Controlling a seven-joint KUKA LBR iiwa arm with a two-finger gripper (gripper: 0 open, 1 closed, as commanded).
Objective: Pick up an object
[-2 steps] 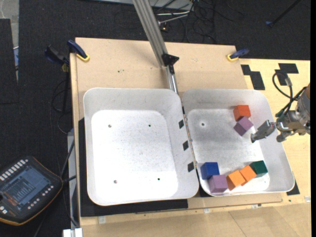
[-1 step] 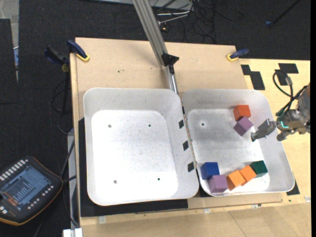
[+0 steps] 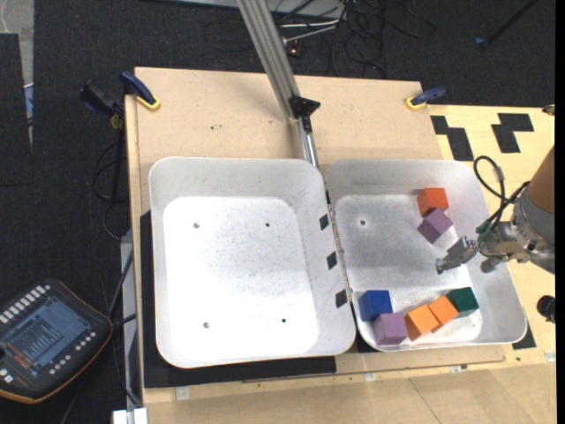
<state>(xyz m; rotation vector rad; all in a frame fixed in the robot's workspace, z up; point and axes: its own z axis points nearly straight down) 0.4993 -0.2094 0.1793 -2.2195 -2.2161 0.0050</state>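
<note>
Several small blocks lie in the right bin (image 3: 388, 179). An orange block (image 3: 432, 200) and a purple block (image 3: 435, 226) sit together near its far right. Along the front edge lie a blue block (image 3: 375, 304), a purple block (image 3: 390, 328), two orange blocks (image 3: 422, 319) (image 3: 443, 310) and a green block (image 3: 463, 301), packed in a row. My gripper (image 3: 457, 256) hangs over the right side of this bin, just below the upper purple block and above the green one. I see no block in it.
The left bin (image 3: 159, 179) stands beside the right one on the wooden bench (image 3: 221, 113). A slanted metal pole (image 3: 274, 51) ends at the far seam between the bins. Clamps sit at the bench's far corners. A teach pendant (image 3: 44, 334) lies at the lower left.
</note>
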